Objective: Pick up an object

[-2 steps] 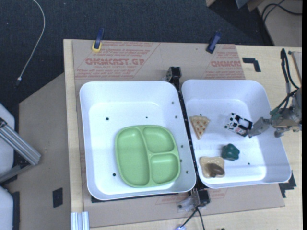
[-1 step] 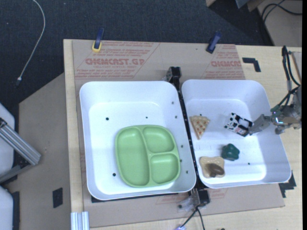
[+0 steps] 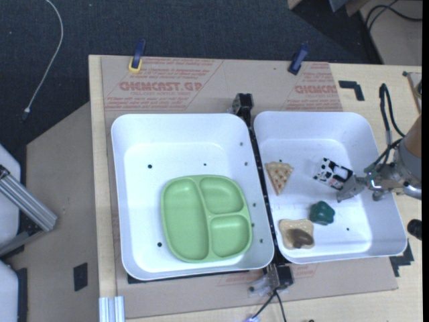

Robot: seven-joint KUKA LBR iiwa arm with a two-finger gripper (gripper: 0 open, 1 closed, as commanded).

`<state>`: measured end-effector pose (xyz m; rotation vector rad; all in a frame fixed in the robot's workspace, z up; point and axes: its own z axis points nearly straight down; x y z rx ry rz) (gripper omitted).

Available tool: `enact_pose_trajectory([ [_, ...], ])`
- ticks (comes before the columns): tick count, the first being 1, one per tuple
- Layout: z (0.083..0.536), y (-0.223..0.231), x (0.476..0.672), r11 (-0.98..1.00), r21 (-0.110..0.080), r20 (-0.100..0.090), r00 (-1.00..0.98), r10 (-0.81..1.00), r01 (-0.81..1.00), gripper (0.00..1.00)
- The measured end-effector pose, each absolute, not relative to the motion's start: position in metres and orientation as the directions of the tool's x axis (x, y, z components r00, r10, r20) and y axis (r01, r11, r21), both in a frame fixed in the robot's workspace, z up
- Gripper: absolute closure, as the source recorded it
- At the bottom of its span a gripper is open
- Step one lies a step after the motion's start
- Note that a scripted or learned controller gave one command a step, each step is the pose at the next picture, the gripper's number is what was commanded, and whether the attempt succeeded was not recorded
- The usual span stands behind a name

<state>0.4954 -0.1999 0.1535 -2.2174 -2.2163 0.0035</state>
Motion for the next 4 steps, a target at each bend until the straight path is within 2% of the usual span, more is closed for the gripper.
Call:
enact_pose_trajectory([
  [2,0.083,-0.197,0.494,0.000,-0.004,0.002,0.000,1.000,1.000,0.00],
  [3,0.095,-0.197,0.495,-0.001,0.001,0.000,0.001,1.000,1.000,1.00],
  [4,0.137,-0.193,0.495,0.001,0.004,-0.002,-0.001,1.000,1.000,1.00],
])
